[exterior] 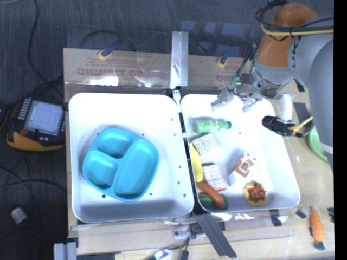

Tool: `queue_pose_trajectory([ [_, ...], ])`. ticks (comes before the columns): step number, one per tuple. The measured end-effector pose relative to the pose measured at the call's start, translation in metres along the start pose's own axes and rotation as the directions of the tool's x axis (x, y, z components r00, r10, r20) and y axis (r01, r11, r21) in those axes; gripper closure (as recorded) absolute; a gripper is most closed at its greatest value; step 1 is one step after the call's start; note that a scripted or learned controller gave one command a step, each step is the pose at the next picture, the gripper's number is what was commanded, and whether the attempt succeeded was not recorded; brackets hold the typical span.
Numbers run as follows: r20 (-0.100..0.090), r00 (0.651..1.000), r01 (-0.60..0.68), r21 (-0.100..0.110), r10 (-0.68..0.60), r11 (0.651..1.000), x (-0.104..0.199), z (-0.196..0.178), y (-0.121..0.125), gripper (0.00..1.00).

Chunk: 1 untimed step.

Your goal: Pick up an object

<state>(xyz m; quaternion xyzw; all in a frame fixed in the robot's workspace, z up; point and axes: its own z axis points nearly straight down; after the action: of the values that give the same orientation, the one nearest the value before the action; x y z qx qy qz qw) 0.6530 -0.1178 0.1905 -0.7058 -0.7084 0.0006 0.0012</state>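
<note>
Overhead, metal tool (237,100) above smooth green plastic bottle (212,125).

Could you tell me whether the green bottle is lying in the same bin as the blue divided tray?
No, the green bottle lies in the right bin, while the blue divided tray sits in the left bin.

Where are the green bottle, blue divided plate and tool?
green bottle (211,125), camera view, mid-body
blue divided plate (120,163), camera view, centre ridge
tool (234,101), camera view, between fingertips

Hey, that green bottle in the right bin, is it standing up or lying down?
Lying down. The green bottle rests on its side on the right bin's floor, its length running left to right across the view.
</note>
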Motion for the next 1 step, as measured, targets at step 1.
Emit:
queue_pose_trajectory([
  [1, 0.003, 0.995, -0.097, 0.001, 0.097, 0.995, -0.0568, 0.0594, -0.0526, 0.0],
])
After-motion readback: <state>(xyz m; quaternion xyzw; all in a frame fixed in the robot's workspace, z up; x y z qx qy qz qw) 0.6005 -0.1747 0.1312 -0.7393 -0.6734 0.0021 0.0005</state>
